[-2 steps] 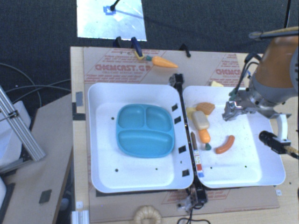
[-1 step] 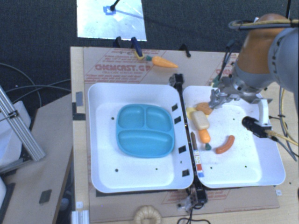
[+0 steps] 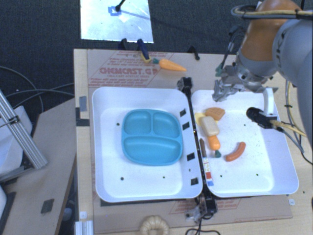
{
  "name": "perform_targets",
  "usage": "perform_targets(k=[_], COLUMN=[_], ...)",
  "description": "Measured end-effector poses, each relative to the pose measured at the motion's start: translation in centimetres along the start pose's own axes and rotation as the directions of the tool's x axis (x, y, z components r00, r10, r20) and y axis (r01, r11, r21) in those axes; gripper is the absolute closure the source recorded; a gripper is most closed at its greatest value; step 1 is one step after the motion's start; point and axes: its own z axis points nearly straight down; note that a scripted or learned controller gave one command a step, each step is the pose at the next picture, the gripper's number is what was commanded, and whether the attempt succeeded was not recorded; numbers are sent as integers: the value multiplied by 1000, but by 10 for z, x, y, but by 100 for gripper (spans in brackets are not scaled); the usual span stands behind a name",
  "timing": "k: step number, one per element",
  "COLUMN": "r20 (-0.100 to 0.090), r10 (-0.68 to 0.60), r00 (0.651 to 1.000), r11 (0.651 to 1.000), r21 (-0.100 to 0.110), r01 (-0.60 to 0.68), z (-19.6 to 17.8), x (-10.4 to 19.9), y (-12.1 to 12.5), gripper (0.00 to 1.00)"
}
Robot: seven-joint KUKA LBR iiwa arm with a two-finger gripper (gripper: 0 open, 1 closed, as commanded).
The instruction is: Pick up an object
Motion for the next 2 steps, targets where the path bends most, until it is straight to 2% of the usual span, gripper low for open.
perform_targets(k=[1, 2], r20=[2, 2], r10=[7, 3], r00=[1000, 1000], r11=[1000, 1000], r21=[5, 4], r01=[-7, -3], z=[17, 20], x=[-12, -2], y=[-3, -5], gripper=[100, 100])
